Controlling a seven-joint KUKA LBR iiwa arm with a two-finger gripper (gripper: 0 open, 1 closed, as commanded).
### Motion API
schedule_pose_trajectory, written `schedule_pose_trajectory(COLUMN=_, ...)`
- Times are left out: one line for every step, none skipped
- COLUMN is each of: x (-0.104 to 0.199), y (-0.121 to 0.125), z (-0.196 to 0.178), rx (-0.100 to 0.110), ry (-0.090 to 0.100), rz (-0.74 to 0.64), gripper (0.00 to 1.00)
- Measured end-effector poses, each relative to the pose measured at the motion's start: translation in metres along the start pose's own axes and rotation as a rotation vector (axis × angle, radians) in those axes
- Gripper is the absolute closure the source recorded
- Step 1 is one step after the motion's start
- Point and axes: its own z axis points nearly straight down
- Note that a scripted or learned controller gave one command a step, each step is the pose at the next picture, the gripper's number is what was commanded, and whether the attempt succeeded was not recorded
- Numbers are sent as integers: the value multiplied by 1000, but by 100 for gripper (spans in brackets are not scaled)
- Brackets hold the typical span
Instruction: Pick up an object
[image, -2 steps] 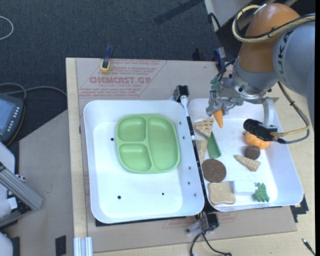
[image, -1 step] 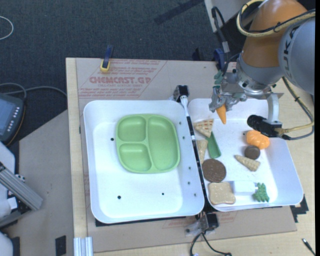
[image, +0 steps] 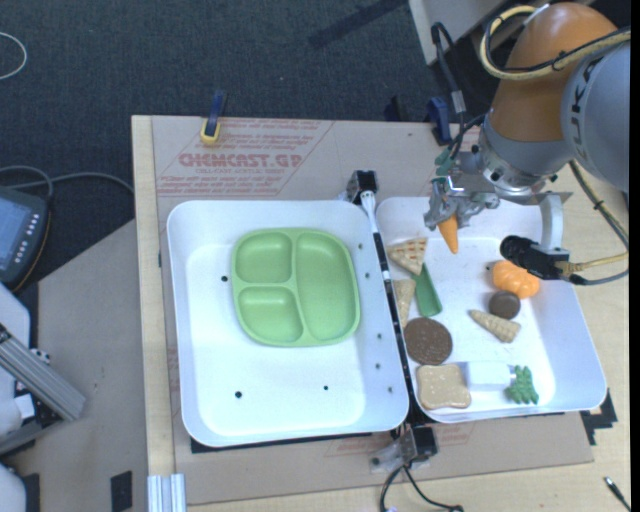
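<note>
Hovering over the right bin, end effector pinching one orange carrot, one green sectioned plate left, seven food pieces below.

Red lettering is printed on the brown board behind the left bin. The largest line is read approximately as "CHEMCAST GP". The smaller lines around it cannot be resolved.

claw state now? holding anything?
Claw: closed on the orange carrot, lifted above the right bin.
</note>
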Motion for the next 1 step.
schedule_pose_trajectory(x=13, y=4, z=9, rx=1, ry=1, rz=-3, gripper=100)
